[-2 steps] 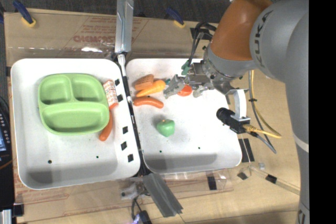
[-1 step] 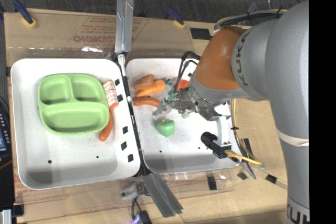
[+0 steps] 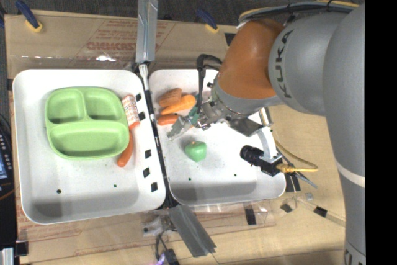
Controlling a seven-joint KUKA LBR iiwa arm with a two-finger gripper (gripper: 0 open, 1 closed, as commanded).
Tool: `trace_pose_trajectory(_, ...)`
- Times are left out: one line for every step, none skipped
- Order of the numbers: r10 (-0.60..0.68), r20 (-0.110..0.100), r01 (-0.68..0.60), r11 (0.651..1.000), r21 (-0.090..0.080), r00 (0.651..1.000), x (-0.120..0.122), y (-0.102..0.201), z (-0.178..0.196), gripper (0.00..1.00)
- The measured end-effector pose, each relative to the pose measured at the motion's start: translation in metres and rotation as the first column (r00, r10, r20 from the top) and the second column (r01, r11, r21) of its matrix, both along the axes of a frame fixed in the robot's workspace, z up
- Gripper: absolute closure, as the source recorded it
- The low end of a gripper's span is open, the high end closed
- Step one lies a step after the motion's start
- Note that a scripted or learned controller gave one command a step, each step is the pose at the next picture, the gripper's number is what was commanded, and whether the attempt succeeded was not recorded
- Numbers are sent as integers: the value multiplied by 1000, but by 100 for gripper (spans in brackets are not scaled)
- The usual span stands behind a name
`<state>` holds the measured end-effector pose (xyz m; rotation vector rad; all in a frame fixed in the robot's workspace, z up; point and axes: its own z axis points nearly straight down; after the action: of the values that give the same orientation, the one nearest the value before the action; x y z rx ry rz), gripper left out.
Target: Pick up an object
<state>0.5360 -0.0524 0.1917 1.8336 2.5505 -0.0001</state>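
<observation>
- The left bin [image 3: 25, 183] sits on the brown counter [image 3: 93, 40]. Its lower strip and left margin are bare white floor, with plenty of room.
- A green divided plate [image 3: 80, 123] takes up the upper middle of that bin, clear of every wall.
- A small labelled tube [image 3: 130, 110] lies just beside the plate's right edge, close to the bin's right wall. An orange stick [image 3: 126, 153] slants below it against the plate's lower right corner.
- The two bins meet rim to rim, so there is no gap between them.
- In the right bin [image 3: 217, 195], the orange pieces [image 3: 173, 102] are bunched in the upper left corner, tight to the left wall. They are the nearest things to pick.
- My claw [image 3: 186, 123] hangs low just right of the lowest orange piece. I cannot tell whether it touches the piece, nor whether it is spread or pressed together.
- A green toy fruit [image 3: 195, 151] lies just under my claw, well off the walls, with open floor to its right and along the near rim.
</observation>
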Motion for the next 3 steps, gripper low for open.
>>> trace_pose_trajectory(150, -4, -150, 989, 1, 989, -10, -69, -50, 0)
trace_pose_trajectory(369, -2, -369, 930, 2, 930, -14, -74, -101, 0)
trace_pose_trajectory(369, -2, -369, 930, 2, 930, -14, -74, -101, 0)
